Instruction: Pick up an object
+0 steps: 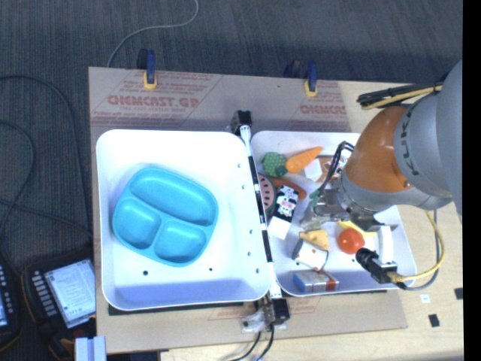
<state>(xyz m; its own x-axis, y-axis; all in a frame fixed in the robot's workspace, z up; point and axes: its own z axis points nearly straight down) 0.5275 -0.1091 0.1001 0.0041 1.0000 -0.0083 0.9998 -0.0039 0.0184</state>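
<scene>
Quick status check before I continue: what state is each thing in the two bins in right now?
Blue divided plate: lying flat in the left bin, compartments bare.
Carrot: lying loose in the right bin, untouched.
Green toy: resting beside the carrot.
Orange ball: sitting loose.
Yellow wedge: lying loose by the ball.
Gripper: low over the right bin's clutter, grasp unclear.

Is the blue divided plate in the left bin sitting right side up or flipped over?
Right side up. The blue divided plate lies in the left bin with its three hollow compartments facing up, and nothing lies in them.
</scene>
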